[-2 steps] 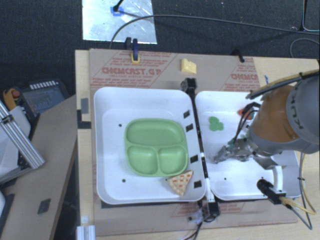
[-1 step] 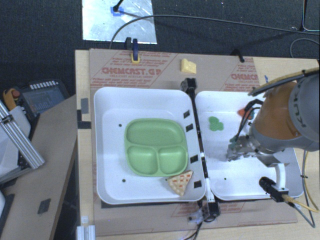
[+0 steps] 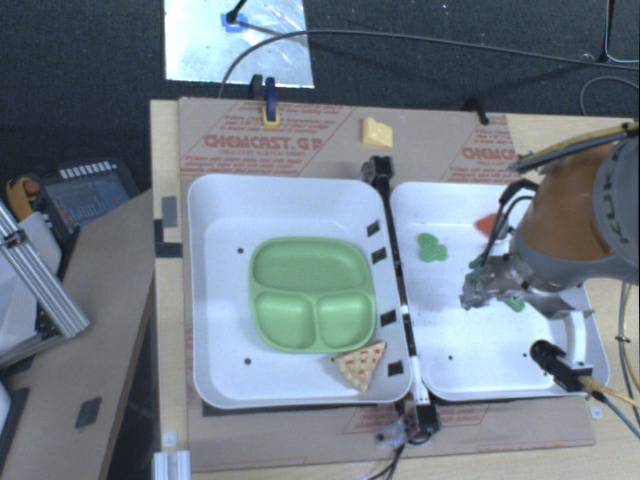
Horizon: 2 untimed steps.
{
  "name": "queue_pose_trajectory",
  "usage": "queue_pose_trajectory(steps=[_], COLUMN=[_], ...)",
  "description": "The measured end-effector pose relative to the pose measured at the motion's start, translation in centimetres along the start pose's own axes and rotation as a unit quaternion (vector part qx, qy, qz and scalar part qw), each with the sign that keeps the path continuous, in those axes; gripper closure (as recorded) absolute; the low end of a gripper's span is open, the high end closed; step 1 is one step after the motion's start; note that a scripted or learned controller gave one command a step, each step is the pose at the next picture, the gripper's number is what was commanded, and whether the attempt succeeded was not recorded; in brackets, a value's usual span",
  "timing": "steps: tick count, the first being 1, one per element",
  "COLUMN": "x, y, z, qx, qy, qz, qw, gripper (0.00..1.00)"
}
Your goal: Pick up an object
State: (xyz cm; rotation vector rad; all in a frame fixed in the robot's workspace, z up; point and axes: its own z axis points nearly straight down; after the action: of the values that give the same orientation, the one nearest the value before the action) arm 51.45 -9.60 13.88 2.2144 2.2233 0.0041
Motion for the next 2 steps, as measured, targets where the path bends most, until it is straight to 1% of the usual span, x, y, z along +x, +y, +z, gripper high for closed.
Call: queue_pose_trajectory(steps=[1,2], x=[0.8,0.8], y=[-0.4,-0.2], z=[-5.3,-8.2], qx=[-0.001,0.000], qy=[0.000,0.000], qz=[0.000,0.000], qw=[1.0000,1.0000], gripper=[1.00,1.00])
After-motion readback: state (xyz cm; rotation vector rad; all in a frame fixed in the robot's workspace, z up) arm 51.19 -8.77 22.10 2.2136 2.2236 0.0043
